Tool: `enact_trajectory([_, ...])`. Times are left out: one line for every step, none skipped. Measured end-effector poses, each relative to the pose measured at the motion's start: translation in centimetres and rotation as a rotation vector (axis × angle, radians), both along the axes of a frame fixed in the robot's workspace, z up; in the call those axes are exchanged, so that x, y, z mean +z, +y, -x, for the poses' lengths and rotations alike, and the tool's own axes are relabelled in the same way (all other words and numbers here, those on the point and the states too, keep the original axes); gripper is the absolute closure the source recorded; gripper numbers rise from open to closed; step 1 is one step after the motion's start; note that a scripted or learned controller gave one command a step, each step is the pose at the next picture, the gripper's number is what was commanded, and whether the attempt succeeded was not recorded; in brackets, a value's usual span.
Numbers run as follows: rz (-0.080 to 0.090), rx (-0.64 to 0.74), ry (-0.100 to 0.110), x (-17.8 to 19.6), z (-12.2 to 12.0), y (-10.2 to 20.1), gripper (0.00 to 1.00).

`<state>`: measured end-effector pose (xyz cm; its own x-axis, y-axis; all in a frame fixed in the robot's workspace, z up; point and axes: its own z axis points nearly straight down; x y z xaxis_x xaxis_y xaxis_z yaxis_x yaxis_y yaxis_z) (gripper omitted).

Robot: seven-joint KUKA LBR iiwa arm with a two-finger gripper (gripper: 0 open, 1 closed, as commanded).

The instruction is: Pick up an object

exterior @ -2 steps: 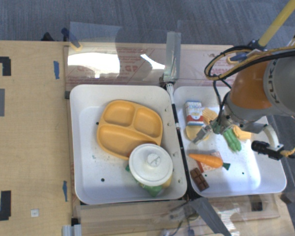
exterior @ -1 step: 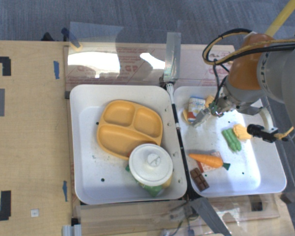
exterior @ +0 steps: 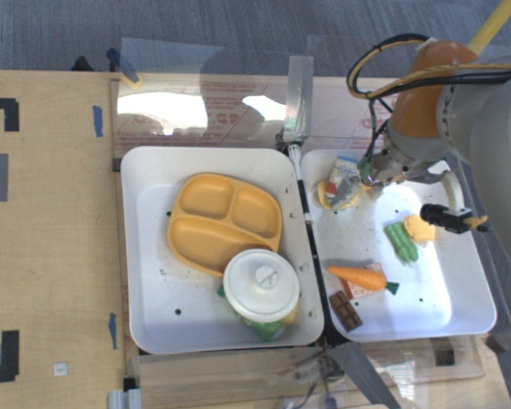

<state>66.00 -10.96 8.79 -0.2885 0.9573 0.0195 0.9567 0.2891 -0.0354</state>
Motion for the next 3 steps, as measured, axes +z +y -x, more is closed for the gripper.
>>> enact_trajectory([0.011,0.004,-0.018,1.3,-0.4,-0.2,1.0])
enact_trajectory([0.029,-0.007,-0.027,1.8,-0.4,-1.6,0.0])
enact_trajectory([0.006,0.243,-0.047,0.1,8.4,0.2,0.0])
